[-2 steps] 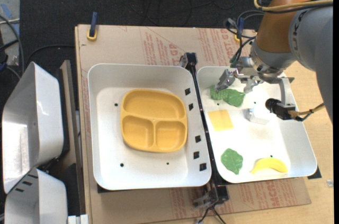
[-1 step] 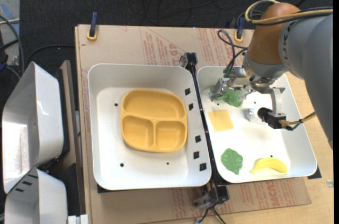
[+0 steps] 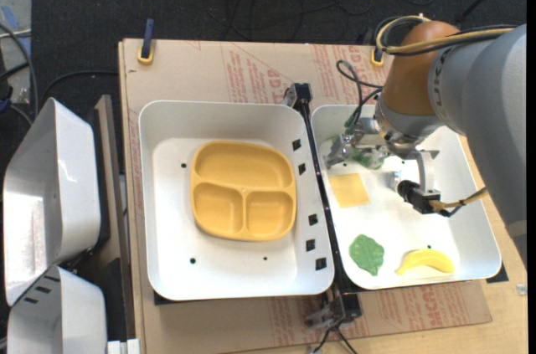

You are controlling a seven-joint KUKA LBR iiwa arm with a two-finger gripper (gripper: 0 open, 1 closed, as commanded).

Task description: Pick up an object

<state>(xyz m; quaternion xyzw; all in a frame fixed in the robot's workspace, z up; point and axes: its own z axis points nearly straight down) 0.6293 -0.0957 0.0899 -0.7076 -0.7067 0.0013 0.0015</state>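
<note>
Your right bin [image 3: 477, 177]: jaws [image 3: 356, 145] above cheese slice [image 3: 350, 190], spread undeterminable; lettuce leaf [image 3: 367, 253], banana [image 3: 425, 262]. Left bin [image 3: 159, 177]: yellow divided plate [image 3: 244, 190].

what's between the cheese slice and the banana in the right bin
In the camera view, bare white bin floor lies between the cheese slice and the banana. The green leaf sits off that line, left of the banana.
</note>
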